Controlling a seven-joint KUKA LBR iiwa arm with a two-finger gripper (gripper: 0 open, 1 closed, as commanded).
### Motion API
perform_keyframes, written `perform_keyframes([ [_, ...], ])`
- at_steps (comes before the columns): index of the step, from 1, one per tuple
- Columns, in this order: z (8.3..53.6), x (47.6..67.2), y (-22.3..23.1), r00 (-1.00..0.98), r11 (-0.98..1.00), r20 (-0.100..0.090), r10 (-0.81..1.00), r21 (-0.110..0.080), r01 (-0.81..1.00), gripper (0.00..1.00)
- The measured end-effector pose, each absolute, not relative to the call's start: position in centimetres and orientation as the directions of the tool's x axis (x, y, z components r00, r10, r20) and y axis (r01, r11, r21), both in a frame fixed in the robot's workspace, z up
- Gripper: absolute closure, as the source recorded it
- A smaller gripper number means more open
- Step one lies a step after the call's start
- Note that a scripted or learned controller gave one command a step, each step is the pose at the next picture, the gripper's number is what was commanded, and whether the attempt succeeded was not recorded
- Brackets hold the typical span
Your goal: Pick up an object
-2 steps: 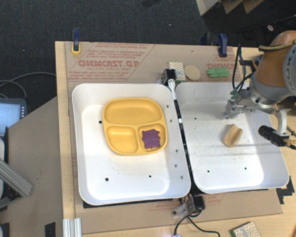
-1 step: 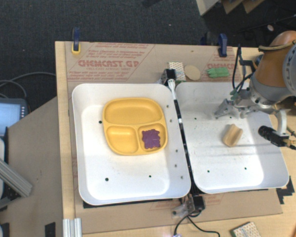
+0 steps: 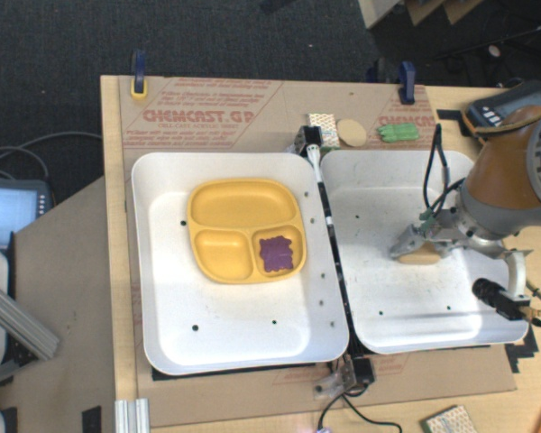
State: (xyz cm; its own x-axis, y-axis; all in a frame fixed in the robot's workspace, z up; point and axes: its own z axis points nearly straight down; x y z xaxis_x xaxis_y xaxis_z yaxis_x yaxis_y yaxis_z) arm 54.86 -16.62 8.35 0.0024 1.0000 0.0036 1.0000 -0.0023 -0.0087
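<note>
Two shallow white bins sit side by side on the bench. Over the right bin (image 3: 379,287), the gripper (image 3: 421,246) spreads its fingers around what looks like a tan, flat object (image 3: 421,258) on the floor. Across in the left bin (image 3: 162,314), a yellow divided tray (image 3: 243,228) holds a purple piece (image 3: 276,253).

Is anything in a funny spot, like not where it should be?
Yes, a little. A green object and a round tan piece lie on the bench behind the bins, not inside one. The purple thing sits neatly in a small compartment of the yellow tray. Nothing looks spilled or broken.
</note>
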Motion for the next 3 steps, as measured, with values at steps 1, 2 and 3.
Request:
perform_keyframes([
  [1, 8.5, 57.8, -16.8, -0.001, 0.001, -0.002, 1.000, 0.004, 1.000, 0.00],
  [2, 9.5, 57.7, -16.8, 0.000, 0.000, -0.002, 1.000, 0.005, 1.000, 1.00],
  [3, 9.5, 57.7, -16.8, 0.000, 0.000, -0.002, 1.000, 0.004, 1.000, 0.00],
])
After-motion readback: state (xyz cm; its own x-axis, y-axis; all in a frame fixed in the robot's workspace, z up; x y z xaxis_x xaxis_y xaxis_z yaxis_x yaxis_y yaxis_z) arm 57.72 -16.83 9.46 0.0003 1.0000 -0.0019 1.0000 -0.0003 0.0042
